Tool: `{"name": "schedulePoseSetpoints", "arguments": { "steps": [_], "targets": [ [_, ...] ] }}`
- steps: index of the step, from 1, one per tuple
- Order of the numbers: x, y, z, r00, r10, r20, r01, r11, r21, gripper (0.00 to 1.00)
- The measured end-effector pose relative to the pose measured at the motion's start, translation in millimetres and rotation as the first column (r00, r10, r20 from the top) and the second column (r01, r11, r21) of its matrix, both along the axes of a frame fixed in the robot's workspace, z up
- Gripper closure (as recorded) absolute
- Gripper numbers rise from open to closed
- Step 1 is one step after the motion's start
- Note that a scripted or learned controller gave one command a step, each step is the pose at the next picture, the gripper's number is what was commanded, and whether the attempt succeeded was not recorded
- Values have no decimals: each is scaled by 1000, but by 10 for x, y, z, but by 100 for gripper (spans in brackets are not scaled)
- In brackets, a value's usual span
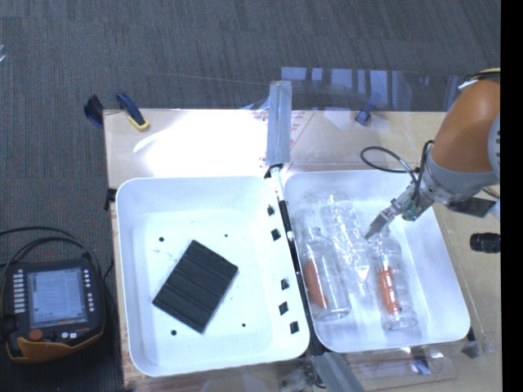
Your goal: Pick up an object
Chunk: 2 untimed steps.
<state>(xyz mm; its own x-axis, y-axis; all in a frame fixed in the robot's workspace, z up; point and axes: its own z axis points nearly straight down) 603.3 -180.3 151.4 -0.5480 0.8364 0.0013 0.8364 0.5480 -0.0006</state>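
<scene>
A: Reaching in from the right, the pincer (377, 227) hangs low over the right bin (453, 300), tip just above the clear bottles (351, 260). Whether it is open or closed cannot be told.

B: Why there?

A: Probably because the bottles crowd that bin; two hold orange cores.

B: And left of the bottles?

A: A black slab (196, 285) lies flat in the left bin (135, 219), well apart. Nothing is gripped.

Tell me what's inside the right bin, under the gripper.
The right bin holds several clear plastic bottles, two showing orange inside, in a jumbled pile. The gripper hangs over them. Their overlap and glare hide the exact count and anything beneath them.
</scene>
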Motion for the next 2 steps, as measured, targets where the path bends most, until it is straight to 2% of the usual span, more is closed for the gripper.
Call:
{"name": "schedulePoseSetpoints", "arguments": {
  "steps": [1, 2],
  "targets": [
    [-60, 184, 750, 1000, 13, -1, -13, 1000, 0, 0],
    [-418, -14, -378, 999, 47, 15, -47, 999, -4, 0]
  ]
}}
